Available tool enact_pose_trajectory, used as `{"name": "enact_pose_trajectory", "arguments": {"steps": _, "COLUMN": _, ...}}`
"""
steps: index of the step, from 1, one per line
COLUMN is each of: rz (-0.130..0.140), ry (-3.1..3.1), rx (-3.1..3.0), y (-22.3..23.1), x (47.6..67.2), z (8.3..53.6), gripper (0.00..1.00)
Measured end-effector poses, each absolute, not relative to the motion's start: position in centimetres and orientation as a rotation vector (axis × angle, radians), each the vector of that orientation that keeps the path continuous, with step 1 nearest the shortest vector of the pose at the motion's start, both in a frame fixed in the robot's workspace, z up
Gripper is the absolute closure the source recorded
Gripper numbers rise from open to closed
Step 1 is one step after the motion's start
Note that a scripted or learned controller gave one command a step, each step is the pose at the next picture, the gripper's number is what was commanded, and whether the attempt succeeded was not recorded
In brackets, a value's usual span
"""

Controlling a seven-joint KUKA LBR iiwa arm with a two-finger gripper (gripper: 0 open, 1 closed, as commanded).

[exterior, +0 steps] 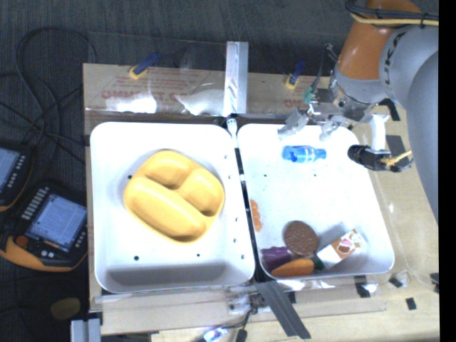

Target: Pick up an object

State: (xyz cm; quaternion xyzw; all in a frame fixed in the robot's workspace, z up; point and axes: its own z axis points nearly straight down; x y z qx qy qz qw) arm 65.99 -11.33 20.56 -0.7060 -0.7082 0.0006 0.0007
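Gripper: the two-finger metal gripper [316,122] hangs over the far edge of the right bin; its two fingers stand apart with bare bin floor between them, holding nothing.
Nearest object: a small blue plastic bottle [304,153] lies on its side just below the fingertips, near them but apart, on the floor of the right bin.
Arm: the grey arm with the orange band [363,45] comes in from the upper right corner.
Right bin: the shallow white right-hand bin [356,212] has a cluster in its near corner: a round brown disc [301,237], a dark purple piece [273,254] touching it, an orange carrot-shaped toy [293,267] along the near wall, and a small white carton with red print [343,246] tilted beside the disc.
Left bin: the shallow white left-hand bin [114,262] bears a large yellow lobed soft-looking object [173,194] at its middle.
Off the bench: a handheld control pendant with a lit screen [51,223] lies on the dark floor to the left.
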Motion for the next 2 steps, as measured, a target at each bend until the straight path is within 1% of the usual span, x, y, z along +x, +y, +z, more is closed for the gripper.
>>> {"name": "enact_pose_trajectory", "arguments": {"steps": 1, "rz": 0.003, "ry": -2.272, "rx": -2.172, "y": -15.3, "x": 65.3, "z": 26.7, "gripper": 0.00}}
{"name": "enact_pose_trajectory", "arguments": {"steps": 2, "rz": 0.002, "ry": -2.343, "rx": -2.089, "y": -14.4, "x": 56.6, "z": 10.4, "gripper": 0.00}}
